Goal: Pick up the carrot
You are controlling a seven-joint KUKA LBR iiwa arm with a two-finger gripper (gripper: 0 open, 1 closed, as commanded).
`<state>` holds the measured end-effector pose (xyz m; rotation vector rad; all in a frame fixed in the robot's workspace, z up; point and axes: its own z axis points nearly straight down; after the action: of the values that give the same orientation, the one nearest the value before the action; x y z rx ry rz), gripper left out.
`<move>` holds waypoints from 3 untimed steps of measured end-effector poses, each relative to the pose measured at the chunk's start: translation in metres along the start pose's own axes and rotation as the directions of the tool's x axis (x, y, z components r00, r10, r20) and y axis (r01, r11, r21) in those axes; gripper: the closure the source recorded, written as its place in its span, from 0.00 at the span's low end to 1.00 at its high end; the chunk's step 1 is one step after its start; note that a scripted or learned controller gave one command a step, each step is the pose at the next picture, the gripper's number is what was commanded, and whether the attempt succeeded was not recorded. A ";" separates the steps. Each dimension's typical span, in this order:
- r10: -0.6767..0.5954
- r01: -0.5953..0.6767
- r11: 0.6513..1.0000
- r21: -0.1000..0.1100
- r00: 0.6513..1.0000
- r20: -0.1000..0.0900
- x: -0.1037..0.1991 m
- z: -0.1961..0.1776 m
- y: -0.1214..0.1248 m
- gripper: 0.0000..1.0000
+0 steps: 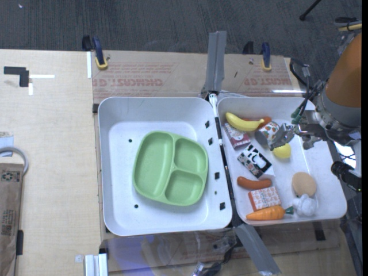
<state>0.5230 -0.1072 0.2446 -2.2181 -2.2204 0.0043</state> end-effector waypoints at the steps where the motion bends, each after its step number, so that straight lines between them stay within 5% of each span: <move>1: -0.119 0.119 0.993 -0.001 0.993 -0.001 -0.028 0.118 -0.028 0.00; 2: -0.089 0.089 0.996 -0.004 0.996 0.002 -0.046 -0.020 0.090 0.00; 3: -0.266 0.266 0.964 -0.002 0.964 0.002 -0.007 0.064 0.108 0.00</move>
<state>0.6311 -0.1137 0.1802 -1.9016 -2.5000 0.0023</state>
